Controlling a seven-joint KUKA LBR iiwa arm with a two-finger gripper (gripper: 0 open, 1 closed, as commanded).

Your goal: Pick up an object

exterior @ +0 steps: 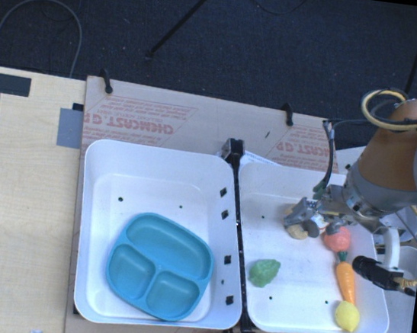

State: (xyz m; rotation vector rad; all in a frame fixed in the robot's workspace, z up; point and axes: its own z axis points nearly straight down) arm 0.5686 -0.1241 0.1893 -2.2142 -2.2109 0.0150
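The left bin (102,185) holds a blue divided tray (160,265). In the right bin (267,185) a green lump (264,271) lies near the divider, and further right the gripper (301,218) is low over a small tan object (299,231); its opening cannot be made out, nor any grasp. This looks like the reach-and-grasp step; next it must close on the piece and lift. Beside it lie a pink fruit (337,239), a carrot (346,280) and a lemon (347,316).

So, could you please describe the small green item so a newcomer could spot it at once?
Find the right-hand shallow white bin. Near its left wall lies a small lumpy green toy vegetable, apart from the orange toy carrot and yellow toy lemon; it's the sole green piece.
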